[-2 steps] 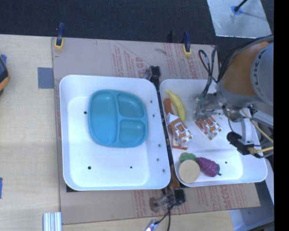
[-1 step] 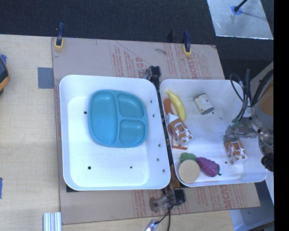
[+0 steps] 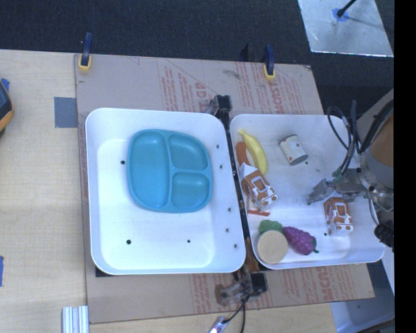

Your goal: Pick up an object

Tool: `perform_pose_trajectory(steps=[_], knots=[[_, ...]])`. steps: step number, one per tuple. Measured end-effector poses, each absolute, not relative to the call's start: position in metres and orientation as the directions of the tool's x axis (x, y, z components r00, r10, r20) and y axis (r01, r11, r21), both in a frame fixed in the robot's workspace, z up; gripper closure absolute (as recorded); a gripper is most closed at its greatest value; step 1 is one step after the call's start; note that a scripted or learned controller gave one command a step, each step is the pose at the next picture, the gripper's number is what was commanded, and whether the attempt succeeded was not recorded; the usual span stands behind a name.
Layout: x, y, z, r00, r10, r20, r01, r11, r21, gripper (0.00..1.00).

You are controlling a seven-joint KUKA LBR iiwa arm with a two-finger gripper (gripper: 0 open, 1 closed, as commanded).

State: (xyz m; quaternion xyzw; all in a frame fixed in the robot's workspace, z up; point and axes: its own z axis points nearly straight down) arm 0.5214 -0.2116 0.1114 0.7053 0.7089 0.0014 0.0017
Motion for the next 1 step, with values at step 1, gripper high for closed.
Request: perform_pose_trajectory(steps=[1], knots=[[0.5226,-0.2146,0.1236,-0.005,1.000,-0.006,1.000,0.005,0.009,1.00]])
